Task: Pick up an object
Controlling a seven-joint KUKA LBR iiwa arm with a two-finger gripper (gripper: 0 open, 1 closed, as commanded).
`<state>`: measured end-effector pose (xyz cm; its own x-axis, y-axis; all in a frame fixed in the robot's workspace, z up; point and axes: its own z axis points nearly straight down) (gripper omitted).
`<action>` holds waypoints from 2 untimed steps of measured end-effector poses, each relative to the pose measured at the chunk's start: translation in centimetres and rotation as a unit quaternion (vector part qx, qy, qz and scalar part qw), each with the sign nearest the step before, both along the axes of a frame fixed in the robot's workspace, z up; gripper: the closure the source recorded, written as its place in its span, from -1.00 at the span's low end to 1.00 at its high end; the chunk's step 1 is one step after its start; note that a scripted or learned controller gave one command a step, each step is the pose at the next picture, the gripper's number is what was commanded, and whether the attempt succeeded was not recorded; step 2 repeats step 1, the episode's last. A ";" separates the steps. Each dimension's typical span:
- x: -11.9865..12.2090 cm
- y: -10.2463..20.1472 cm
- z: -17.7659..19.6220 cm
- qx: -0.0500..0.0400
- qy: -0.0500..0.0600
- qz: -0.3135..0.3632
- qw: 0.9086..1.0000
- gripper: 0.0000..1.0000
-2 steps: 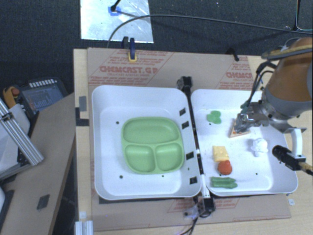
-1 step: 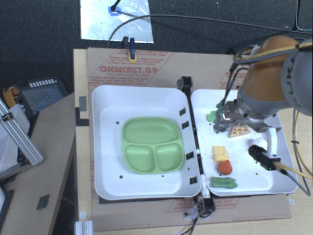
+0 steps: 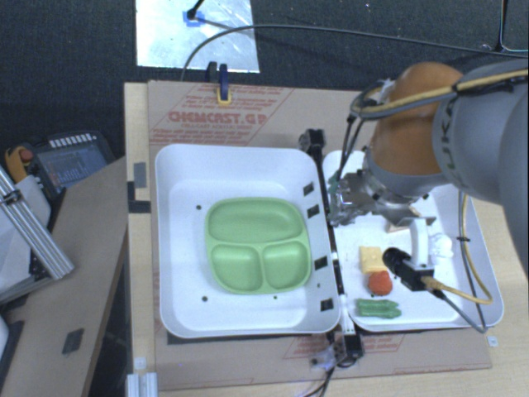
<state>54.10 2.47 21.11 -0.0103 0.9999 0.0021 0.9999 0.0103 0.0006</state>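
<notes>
1. Camera view: gripper (image 3: 347, 201) found over the right bin (image 3: 421, 322), up-view and slightly left of the yellow block (image 3: 372, 259), apart from it.
2. Red round piece (image 3: 379, 283) just below the yellow block, close against it. Green pod (image 3: 378, 308) further below, long axis running left-right across the view.
3. Yellow block judged the nearest candidate, lying down-view and a little right of the jaws; a short shift that way needed before descent.
4. State of jaws: cannot tell, hidden under the wrist. Nothing seen held.
5. Green divided plate (image 3: 252, 245) well left of the yellow block, in the other bin.
</notes>
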 end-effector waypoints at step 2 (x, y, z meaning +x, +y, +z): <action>1.2 5.2 -0.4 0.000 -0.001 0.000 1.000 1.00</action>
